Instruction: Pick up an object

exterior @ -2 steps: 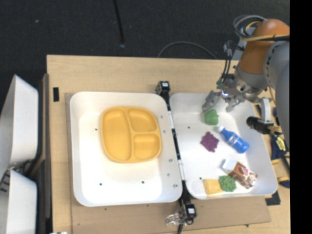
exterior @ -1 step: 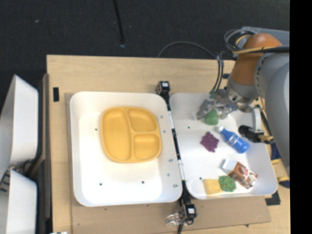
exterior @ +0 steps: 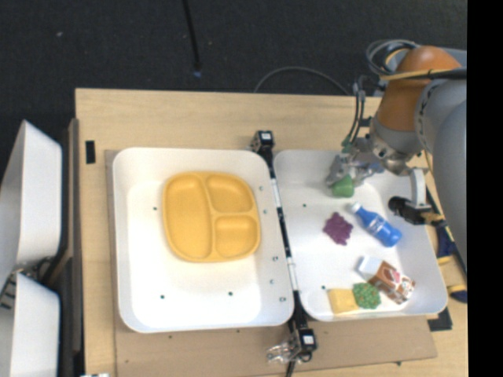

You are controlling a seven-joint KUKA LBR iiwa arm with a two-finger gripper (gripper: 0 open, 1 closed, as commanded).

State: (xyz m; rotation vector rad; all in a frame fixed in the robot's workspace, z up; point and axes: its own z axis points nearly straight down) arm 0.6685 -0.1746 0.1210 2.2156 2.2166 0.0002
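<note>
In the camera view, the pincer (exterior: 346, 173) was low in the right bin (exterior: 310, 285), directly over a green object (exterior: 343, 185) lying up and right of the purple toy (exterior: 338, 228). I could not tell its state. The grasp step seemed underway; next called for a lift.

Can't read any text from my feed; the blue bottle (exterior: 376, 225) and snack packet (exterior: 392, 281) labels are too blurry.
</note>
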